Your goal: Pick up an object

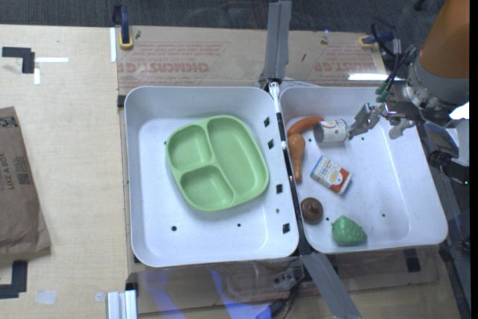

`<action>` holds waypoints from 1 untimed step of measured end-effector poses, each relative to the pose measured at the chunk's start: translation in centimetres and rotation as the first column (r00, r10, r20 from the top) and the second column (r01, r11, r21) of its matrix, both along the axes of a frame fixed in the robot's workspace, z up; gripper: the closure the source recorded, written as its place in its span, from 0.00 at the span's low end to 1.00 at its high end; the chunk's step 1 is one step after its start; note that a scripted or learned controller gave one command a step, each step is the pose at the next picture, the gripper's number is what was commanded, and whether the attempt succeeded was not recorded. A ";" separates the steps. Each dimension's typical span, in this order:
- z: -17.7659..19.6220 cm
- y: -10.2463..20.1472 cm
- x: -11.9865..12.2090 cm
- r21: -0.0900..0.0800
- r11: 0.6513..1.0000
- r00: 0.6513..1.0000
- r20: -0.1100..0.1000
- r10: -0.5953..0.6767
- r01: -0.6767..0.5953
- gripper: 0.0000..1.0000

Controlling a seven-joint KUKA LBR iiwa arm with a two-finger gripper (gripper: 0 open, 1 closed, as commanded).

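The gripper hovers just right of the small can — lying sideways — fingers seemingly spread, holding nothing.

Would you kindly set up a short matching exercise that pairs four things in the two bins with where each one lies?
Things:
1. green divided plate
2. small carton
3. green lump
4. small can

Places:
A. front of the right bin
B. middle of the right bin
C. left bin
D. back of the right bin, beside the gripper

Pairs: 1-C, 2-B, 3-A, 4-D
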State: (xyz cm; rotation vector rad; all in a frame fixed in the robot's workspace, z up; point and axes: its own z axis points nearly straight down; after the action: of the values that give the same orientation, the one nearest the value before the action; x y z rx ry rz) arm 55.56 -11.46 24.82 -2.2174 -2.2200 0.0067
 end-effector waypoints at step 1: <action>-9.7 1.6 -3.4 0.001 1.000 1.000 -0.001 0.025 -0.025 0.00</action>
State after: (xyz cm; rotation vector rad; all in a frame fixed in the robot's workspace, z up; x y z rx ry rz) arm 52.14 -9.87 15.15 -2.1889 -2.2461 0.0069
